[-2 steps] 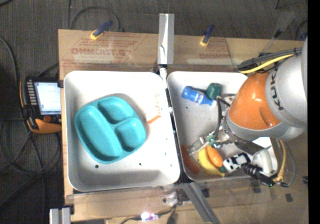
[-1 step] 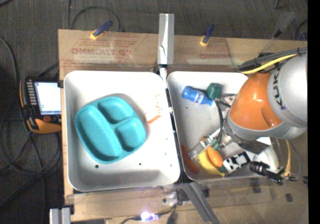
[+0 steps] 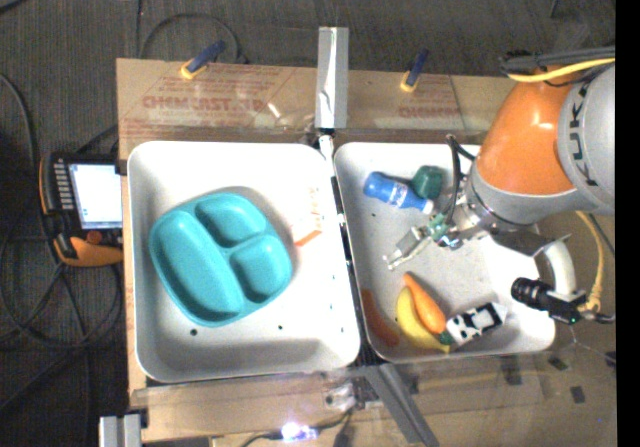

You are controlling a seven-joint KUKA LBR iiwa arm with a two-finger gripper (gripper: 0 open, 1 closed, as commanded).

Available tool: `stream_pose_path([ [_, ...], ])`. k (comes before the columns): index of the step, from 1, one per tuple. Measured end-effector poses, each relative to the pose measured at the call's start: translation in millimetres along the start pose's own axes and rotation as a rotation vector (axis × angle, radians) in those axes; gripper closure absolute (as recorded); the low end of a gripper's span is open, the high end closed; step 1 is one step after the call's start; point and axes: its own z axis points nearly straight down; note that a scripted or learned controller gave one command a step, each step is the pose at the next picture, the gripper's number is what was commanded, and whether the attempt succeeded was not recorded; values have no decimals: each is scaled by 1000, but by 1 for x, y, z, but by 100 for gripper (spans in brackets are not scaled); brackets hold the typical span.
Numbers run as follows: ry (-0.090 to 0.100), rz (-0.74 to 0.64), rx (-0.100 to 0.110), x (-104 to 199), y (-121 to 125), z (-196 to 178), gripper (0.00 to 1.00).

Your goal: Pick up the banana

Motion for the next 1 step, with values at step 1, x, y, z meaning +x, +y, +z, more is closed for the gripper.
stream_pose_path([
  [1,2,181,-2,-19,-24,112,0],
])
